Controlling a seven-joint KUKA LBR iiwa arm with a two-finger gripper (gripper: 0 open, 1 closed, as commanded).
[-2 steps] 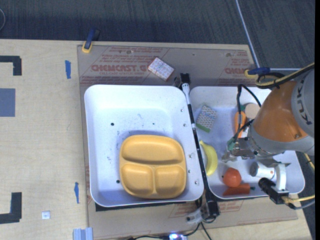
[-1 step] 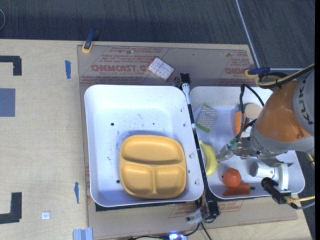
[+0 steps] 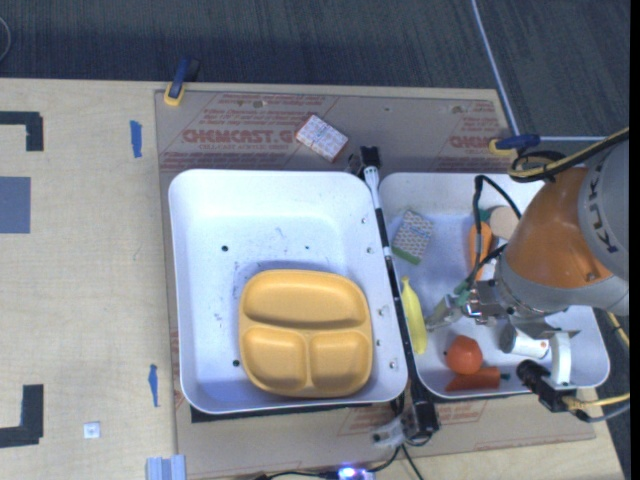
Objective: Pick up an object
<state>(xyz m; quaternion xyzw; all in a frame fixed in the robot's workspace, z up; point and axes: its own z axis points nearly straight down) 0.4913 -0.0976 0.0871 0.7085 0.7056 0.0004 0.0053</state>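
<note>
The right bin (image 3: 440, 190) holds several small items. A yellow banana-like piece (image 3: 412, 316) lies along its left wall. An orange-red ball (image 3: 463, 354) sits near the front, with a red piece (image 3: 473, 379) just below it. A grey-green speckled block (image 3: 412, 234) lies at the back left, and an orange carrot-like piece (image 3: 478, 246) stands beside the arm. My gripper (image 3: 448, 310) hangs low over the bin's middle, between the yellow piece and the ball, pointing left. Nothing visibly sits in it. The arm's body hides the bin's right part.
The left bin (image 3: 200, 208) holds a big yellow divided tray (image 3: 305, 330) at its front. A small patterned block (image 3: 321, 136) lies on the board behind the bins. Cables and a black clamp (image 3: 369, 158) run along the divider between the bins.
</note>
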